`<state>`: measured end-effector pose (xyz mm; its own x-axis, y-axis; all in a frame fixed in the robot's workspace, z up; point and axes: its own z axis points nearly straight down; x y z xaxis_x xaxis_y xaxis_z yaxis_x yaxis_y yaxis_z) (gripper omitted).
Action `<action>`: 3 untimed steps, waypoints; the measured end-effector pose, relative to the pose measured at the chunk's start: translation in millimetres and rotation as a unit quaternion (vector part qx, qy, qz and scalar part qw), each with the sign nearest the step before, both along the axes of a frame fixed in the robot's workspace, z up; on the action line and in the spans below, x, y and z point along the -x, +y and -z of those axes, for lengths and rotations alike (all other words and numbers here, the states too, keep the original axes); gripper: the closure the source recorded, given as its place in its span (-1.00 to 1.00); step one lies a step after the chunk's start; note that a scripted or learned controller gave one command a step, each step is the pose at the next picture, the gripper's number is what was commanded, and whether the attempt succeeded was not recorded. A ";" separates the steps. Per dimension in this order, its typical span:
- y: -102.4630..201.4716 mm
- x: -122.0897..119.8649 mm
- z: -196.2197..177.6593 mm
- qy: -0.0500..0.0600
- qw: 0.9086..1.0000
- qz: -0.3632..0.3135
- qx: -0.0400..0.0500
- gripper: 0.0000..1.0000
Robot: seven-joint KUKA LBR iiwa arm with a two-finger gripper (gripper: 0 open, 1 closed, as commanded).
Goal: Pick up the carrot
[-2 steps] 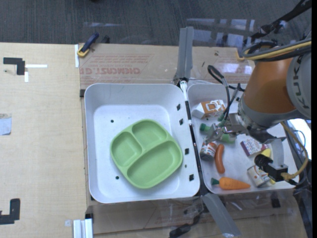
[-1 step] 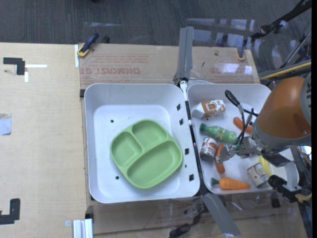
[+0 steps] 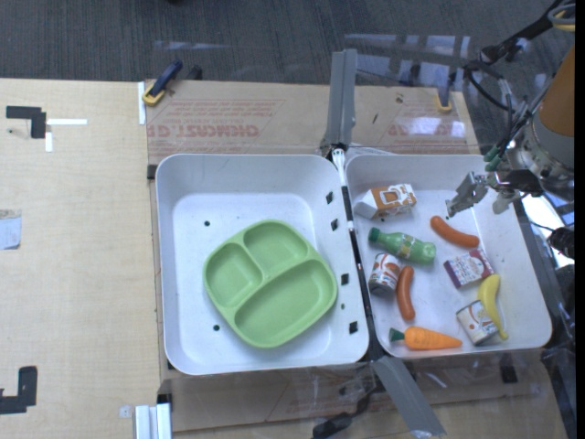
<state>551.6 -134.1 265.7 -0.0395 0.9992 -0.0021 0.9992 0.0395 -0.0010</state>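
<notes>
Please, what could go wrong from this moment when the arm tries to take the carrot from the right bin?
1. The claw hovers near the far sausage, while the carrot lies at the opposite, near edge of the right bin; it may grab a wrong item on the way.
2. The carrot lies close to the bin wall, so a finger could hit the rim.
3. The second sausage lies just beside the carrot, with similar colour, and could be bumped or mistaken for it.

Bright, even overhead light; glare patches on the far cardboard [image 3: 420, 124]; slightly soft focus.
</notes>
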 end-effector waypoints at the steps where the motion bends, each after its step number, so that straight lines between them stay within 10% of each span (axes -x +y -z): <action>1: 66.6 62.2 75.4 0.002 1.000 -0.029 -0.001 -1.00; 2: 82.5 73.9 74.5 0.001 0.993 -0.121 -0.001 -1.00; 3: 31.3 66.5 174.1 0.000 0.971 -0.240 -0.001 -1.00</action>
